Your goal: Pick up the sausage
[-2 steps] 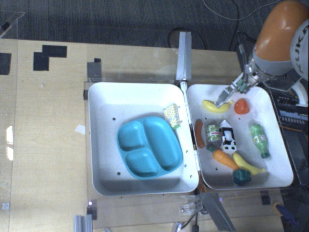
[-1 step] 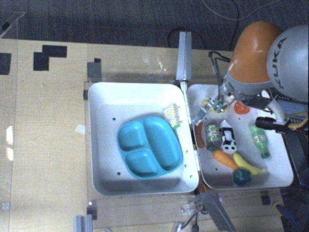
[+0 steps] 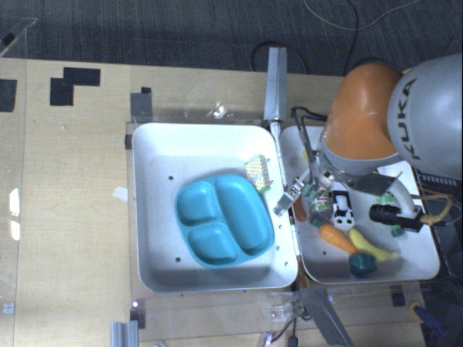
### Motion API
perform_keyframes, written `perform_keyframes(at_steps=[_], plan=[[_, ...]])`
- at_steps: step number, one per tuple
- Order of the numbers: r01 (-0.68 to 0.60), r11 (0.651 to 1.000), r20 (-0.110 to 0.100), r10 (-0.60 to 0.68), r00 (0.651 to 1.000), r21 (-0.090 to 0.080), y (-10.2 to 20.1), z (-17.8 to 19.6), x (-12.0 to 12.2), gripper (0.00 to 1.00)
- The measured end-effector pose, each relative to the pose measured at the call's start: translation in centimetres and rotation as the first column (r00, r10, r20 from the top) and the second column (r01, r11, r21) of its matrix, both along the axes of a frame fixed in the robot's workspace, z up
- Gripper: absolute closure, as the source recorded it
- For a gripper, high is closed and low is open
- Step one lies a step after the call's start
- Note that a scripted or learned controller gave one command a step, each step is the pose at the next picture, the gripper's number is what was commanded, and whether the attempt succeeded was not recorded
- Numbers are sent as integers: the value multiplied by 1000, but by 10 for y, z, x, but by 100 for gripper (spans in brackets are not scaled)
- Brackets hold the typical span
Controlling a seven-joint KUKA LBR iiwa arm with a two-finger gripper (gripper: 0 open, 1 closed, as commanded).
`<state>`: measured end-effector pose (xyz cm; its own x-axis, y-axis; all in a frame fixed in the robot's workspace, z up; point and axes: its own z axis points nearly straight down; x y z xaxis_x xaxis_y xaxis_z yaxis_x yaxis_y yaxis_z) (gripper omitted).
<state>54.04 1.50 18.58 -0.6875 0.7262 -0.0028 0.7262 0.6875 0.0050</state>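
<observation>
Glossy orange band (image 3: pixel 359 110) tops the arm; pincer (image 3: pixel 289 199) over the bins' divide, grip state unclear.

Bright, even overhead light; soft shadows; slightly blurry, low-resolution picture.

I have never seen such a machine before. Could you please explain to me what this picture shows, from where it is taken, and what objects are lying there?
One camera above the bench looks down at a slant. The big grey and orange shape is a robot arm reaching in from the right. Its gripper hangs near the wall between two shallow white bins. The left bin holds a blue divided plate and a small yellowish item. The right bin holds toy food: a carrot, a banana and a dark teal piece. Whether the gripper holds anything is unclear.
</observation>
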Motion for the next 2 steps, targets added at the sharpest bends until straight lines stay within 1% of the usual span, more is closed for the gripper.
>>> perform_keyframes(at_steps=[1,2], plan=[[13,1000,2,-13,1000,-1,-45,0,10,0],[-39,999,0,39,999,0,21,-1,-8,0]])
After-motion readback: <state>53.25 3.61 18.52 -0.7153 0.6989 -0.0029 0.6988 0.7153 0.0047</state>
